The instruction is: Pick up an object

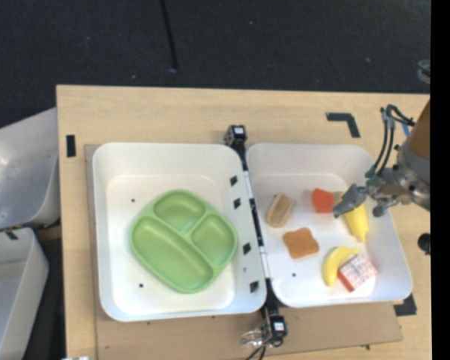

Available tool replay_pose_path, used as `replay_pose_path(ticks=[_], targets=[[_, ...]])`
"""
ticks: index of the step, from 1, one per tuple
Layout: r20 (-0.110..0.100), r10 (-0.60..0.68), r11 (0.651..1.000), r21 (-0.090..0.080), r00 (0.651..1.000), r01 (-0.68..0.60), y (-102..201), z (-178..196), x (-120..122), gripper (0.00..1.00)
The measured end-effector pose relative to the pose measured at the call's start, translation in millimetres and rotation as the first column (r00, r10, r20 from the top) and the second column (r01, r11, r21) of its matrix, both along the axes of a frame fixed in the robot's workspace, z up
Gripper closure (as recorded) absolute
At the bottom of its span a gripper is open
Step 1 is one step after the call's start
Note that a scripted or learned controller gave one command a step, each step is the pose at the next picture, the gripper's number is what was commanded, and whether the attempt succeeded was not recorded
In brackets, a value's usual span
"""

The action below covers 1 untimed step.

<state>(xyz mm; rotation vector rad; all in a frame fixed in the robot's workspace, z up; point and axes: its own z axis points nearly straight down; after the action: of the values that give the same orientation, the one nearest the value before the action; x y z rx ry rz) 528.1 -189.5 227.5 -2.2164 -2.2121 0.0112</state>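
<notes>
A wooden bench (172,115) was seen from above, bearing two shallow white bins side by side. In the left bin (105,276), at the centre-left of the frame, a green divided plate (182,240) with three compartments was laid flat.

In the right bin (307,160), several items were scattered. A tan bread roll (280,209) was placed near the bin's left side, and a brown toast slice (301,243) was found just below it, apart from it. A small red block (323,199) was set to the right of the roll. A yellow piece (356,222) lay right of the red block. Lower down, toward the lower right of the bin, a yellow banana (333,263) was curled just beside a red-and-white packet (358,272), the two apparently touching.

The gripper (366,202) was reached in from the right edge of the frame and was positioned over the upper end of the yellow piece, beside the red block. Two dark fingers (351,199) were seen spread apart, one toward the red block and the other to its right. Whether the yellow piece was actually touched by them could not be told.
</notes>
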Motion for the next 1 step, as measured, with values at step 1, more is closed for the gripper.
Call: replay_pose_path(ticks=[1], targets=[[0.013, 0.004, 1.000, -0.003, 1.000, -0.004, 0.5, 7.2, 2.8, 0.00]])
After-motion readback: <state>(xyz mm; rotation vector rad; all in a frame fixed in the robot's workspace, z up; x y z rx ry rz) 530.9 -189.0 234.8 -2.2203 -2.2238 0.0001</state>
